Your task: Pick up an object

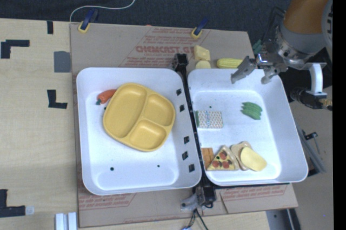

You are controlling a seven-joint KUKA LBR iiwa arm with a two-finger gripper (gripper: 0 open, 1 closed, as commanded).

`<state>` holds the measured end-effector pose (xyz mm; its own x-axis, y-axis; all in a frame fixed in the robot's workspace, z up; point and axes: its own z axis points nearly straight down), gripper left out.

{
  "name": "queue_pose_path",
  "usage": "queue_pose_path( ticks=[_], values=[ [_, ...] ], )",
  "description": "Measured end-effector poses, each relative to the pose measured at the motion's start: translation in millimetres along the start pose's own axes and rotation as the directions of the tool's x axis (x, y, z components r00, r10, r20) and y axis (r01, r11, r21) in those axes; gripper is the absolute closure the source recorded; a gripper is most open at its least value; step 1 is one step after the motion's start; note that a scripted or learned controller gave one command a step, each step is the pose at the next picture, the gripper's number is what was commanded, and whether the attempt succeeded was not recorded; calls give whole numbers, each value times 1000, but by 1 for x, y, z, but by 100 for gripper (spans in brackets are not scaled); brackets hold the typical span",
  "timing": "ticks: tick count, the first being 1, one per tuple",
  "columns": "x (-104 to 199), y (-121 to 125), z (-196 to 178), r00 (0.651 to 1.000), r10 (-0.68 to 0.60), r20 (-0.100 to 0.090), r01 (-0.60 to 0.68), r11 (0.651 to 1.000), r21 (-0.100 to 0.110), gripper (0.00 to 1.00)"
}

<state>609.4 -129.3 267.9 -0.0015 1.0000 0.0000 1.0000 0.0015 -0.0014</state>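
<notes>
Jaws (255,73): spread apart, grasping nothing, above the right bin's (281,115) 12 o'clock rim.
Green vegetable (251,110): right bin, just toward 6 o'clock from the jaws.
Pizza slice (222,160): right bin, 6 o'clock edge.
Yellow plate (139,116): left bin (89,132).
</notes>
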Motion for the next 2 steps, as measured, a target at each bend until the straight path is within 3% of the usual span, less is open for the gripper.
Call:
queue_pose_path(
  ticks=[1, 2],
  values=[
    [-46, -6, 125, 1000, 5, 0, -5, 1000, 12, 0],
    [42, 9, 144, 1000, -7, -3, 7, 1000, 3, 0]
  ],
)
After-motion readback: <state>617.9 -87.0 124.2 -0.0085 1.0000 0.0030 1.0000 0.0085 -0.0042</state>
